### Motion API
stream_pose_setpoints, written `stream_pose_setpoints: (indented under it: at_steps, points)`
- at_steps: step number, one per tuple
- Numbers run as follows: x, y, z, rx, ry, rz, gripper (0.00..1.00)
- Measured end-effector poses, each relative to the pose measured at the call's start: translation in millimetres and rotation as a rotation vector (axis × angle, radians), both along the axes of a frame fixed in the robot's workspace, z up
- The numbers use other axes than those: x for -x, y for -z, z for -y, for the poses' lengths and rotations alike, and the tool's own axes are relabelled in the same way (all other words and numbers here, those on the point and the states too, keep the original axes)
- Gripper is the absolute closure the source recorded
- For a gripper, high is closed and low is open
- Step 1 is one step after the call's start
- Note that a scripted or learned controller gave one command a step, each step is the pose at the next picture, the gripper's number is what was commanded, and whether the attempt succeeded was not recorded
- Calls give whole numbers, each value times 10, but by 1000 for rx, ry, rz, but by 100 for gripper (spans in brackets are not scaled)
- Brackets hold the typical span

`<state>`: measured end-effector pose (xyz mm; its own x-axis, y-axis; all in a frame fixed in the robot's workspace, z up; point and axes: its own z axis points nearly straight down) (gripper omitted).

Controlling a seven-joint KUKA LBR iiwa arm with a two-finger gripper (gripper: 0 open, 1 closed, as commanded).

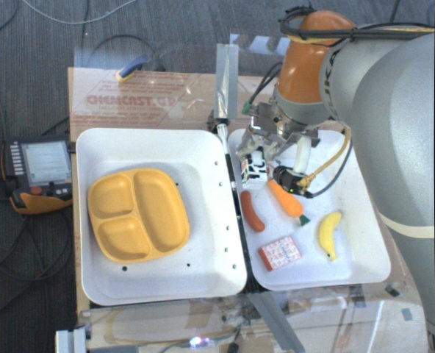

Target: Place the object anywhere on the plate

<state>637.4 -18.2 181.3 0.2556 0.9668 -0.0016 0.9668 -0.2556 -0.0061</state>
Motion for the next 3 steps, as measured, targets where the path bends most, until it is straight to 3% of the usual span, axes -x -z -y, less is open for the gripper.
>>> stream_pose_setpoints:
  at_steps: [1,3]
  points:
    - [-15,-27,-244,19,-155,2,100]
    - [38,-74,-353,33,-226,12,100]
